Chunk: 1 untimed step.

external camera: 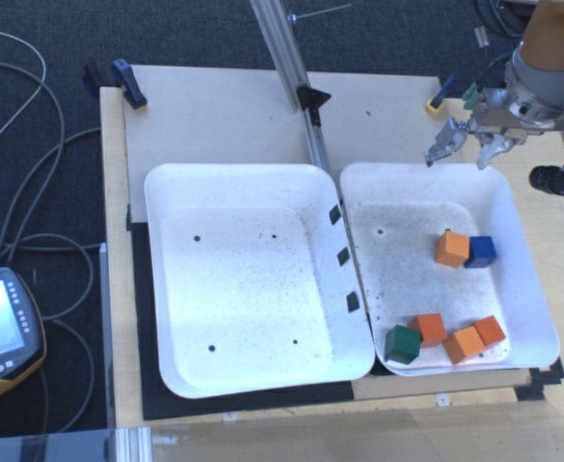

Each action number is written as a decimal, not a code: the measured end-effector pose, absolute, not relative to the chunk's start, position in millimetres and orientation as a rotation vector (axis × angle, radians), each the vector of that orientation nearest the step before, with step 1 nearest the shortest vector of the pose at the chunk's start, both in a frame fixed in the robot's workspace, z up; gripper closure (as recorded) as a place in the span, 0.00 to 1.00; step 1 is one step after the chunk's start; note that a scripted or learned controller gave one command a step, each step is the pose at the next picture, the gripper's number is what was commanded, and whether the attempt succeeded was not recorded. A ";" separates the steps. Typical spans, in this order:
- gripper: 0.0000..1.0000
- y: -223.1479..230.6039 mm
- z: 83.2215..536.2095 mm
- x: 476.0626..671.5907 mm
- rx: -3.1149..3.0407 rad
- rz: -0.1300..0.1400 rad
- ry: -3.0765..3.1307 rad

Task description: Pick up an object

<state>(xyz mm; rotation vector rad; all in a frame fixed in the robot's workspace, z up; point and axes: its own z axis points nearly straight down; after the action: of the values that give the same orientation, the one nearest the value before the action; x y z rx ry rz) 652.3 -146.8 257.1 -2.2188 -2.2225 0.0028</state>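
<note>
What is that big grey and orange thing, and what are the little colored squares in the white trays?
That is a robot arm, reaching in from the right. The camera sits above the bench and looks down at a slant. At the arm's tip are its jaws, the gripper, spread apart and holding nothing, above the far rim of the right bin. The squares are toy blocks in that bin: an orange block touching a blue block, and nearer us a green block with three more orange blocks. The left bin sits beside it. The robot's job is to pick up one object.
</note>
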 end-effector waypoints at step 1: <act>0.00 -201.6 128.3 605.6 -2.220 0.007 -2.212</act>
<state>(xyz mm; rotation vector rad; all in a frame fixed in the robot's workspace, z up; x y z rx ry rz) 605.6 -201.6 128.3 -2.2200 -2.2124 0.0070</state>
